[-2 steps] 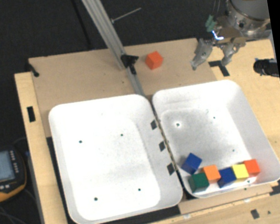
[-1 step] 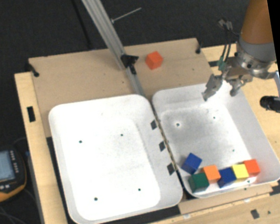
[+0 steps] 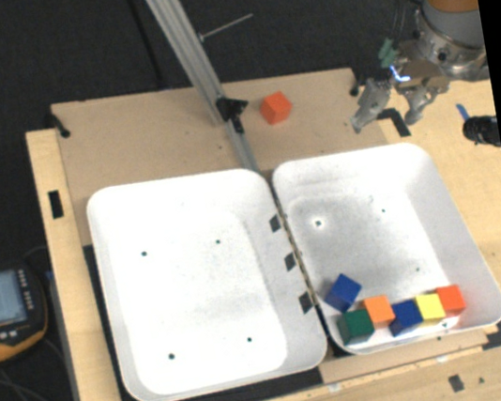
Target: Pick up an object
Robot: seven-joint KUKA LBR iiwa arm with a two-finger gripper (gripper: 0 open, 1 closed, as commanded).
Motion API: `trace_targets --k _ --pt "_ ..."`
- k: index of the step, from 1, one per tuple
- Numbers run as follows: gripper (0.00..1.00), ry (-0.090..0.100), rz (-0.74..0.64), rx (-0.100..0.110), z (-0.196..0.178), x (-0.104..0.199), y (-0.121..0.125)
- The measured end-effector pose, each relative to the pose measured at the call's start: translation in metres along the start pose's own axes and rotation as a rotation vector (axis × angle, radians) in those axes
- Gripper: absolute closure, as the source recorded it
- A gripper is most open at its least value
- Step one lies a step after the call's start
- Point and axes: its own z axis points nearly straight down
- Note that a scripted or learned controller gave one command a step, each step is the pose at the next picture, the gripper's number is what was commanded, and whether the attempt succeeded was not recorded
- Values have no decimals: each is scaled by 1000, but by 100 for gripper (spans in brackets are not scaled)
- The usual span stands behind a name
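Your gripper [image 3: 391, 106] hangs over the bare bench beyond the far edge of the right bin [image 3: 442, 210], its 2 fingers spread apart with nothing between them — ready for a grasp, not in one. The blocks you could pick are crowded against the bin's near wall: a blue block [image 3: 343, 291], then green [image 3: 355, 324], orange [image 3: 379, 310], blue [image 3: 405, 315], yellow [image 3: 429, 307] and red [image 3: 450, 298] in a row. They likely slid there, so access looks tight. 1 orange cube [image 3: 275, 108] sits alone on the bench, outside both bins.
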Motion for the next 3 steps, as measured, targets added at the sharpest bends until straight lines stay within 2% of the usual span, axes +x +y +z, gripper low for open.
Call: trace_targets --k 1,2,3 --pt "0 2 11 21 107 -36 -115" --pt "0 0 9 15 189 -64 -69" --pt "0 0 12 14 232 -66 -61"
